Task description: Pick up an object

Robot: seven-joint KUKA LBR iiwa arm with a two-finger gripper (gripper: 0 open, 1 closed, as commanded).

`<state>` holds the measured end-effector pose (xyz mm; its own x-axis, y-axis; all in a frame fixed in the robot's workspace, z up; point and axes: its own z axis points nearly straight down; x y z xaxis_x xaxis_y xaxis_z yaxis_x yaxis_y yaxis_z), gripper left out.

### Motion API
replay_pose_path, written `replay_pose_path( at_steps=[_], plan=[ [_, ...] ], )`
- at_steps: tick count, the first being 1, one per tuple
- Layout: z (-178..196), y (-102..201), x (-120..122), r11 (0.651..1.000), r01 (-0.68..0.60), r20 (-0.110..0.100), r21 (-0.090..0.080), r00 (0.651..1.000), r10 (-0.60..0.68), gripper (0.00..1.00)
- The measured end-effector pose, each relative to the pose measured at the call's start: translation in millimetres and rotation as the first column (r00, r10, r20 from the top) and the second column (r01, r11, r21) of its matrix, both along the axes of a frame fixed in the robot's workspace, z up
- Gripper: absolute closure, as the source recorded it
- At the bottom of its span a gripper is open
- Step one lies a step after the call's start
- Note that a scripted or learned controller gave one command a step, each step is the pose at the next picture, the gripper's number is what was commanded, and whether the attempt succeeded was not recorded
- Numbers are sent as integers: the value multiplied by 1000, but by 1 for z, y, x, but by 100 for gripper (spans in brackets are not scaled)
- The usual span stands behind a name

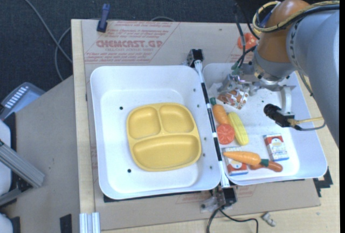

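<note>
Over the right bin [310, 164] I see my arm [318, 43] reaching in from the right, its orange band [280, 29] above the wrist, and the gripper [237, 82] low over the bin's far left corner. It sits right above a crinkly snack packet [233, 98], but I cannot tell whether the tool is spread or pinching anything; the wrist hides that.

Nearer me in the same bin lie a small carrot [219, 114], a corn cob [237, 128] beside it, a tomato slice [225, 134], a longer carrot [245, 157] resting on a flat card [236, 168], and a small red-and-white box [275, 147] toward the right. A black cable end [276, 114] hangs from the wrist over the bin floor.

The left bin [102, 118] holds a yellow divided tray [163, 135], lying flat near its middle.
</note>
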<state>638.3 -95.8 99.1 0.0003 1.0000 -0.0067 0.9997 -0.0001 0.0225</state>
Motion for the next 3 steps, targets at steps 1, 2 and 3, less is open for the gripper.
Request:
replay_pose_path(
  at_steps=[1,2,3],
  plan=[
    [-1,-33,37,1000,-3,2,7,1000,3,0],
    [-13,-27,21,1000,-2,-17,5,1000,2,0],
    [-2,-27,22,1000,-3,-13,3,1000,3,100]
  ],
)
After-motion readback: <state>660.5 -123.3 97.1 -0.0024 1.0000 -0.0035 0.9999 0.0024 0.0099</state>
